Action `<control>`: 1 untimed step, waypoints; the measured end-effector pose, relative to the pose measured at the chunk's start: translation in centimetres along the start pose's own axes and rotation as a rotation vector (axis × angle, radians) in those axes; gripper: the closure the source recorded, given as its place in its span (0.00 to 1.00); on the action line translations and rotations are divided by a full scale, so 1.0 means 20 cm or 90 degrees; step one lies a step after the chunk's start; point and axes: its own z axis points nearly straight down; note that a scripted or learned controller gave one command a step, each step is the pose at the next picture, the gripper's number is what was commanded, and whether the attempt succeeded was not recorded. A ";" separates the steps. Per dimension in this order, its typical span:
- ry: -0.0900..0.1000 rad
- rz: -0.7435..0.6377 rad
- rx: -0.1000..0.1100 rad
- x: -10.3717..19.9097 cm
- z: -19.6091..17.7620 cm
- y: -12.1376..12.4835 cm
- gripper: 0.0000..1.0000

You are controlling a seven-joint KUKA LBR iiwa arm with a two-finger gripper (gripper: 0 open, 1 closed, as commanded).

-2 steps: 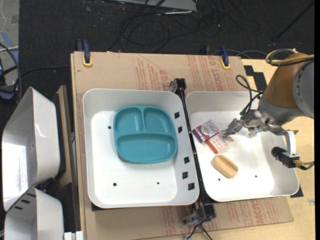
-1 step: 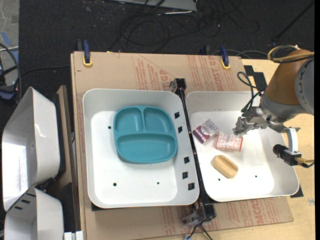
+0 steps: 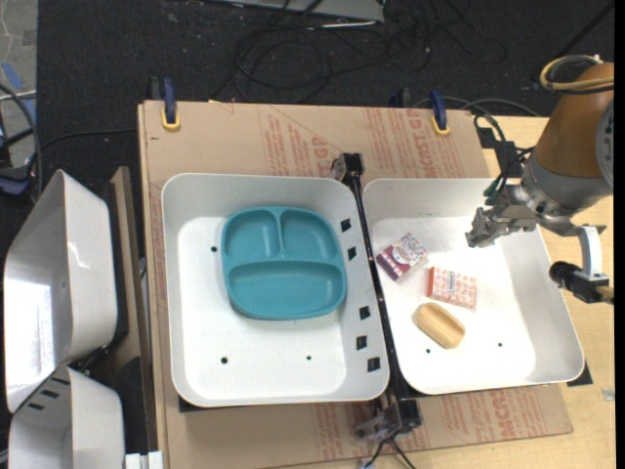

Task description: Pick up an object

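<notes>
1. The bench holds two white bins side by side: the left bin [image 3: 195,360] at 9 o'clock of centre and the right bin [image 3: 547,360] at 3 o'clock.
2. A teal divided plate [image 3: 284,263] lies flat in the left bin, a little toward 12 o'clock of that bin's middle.
3. Three things lie in the right bin. A purple packet [image 3: 401,255] sits toward 9 o'clock, near the bin's inner wall.
4. A pink-and-white box [image 3: 452,286] lies just beside the packet, at its 4 o'clock.
5. A tan bun [image 3: 439,324] rests at 6 o'clock of the box, just beside it.
6. The arm [image 3: 576,145] enters from 3 o'clock. Its gripper [image 3: 485,227] hangs over the right bin's 1 o'clock area, apart from all three things and holding none.
</notes>
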 end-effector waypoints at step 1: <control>0.000 0.000 -0.001 0.04 -0.30 0.00 1.00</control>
